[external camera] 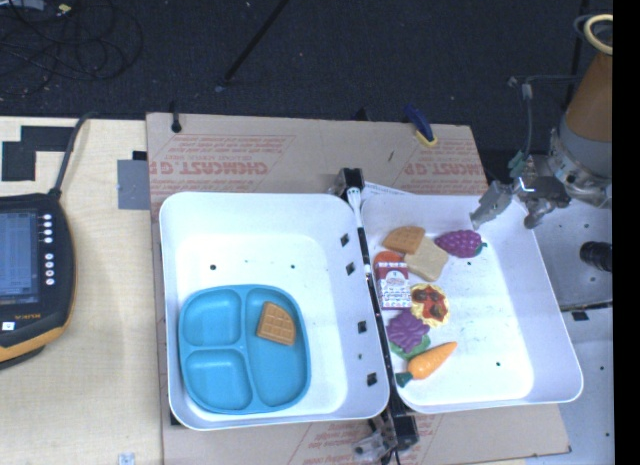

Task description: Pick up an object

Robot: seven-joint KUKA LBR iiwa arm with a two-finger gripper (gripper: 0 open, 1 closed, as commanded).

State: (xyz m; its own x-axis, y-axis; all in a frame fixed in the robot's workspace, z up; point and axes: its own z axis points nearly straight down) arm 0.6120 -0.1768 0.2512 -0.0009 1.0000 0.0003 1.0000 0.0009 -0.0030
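Camera view from above the bench has the two-finger gripper (512, 205) hanging over the far right rim of the right-hand shallow white bin (530, 353), its two grey fingers (489, 203) spread apart with nothing between them, so the pick has not yet happened. All the likely targets lie in a loose cluster along the left side of that bin: a purple plastic bunch of grapes (459, 243) is the nearest to the gripper, just to its left and a little nearer to the camera, apart from it; beside the grapes lie a tan slice of toy bread (428, 260) and a brown rounded toy bun (404, 239); nearer still come a small red-and-white printed packet (394, 284), a red and yellow toy food piece (430, 303), a second purple toy cluster (407, 331) and an orange toy carrot with a green top (431, 360) at the near end. The left-hand white bin (250, 223) holds a blue sectioned plastic tray (215, 353) with a brown waffle-like wedge (276, 324) in its right compartment. By my reading the task stands at its opening: approach, descent over one item, closing and lifting all remain. The grapes seem the handiest choice.
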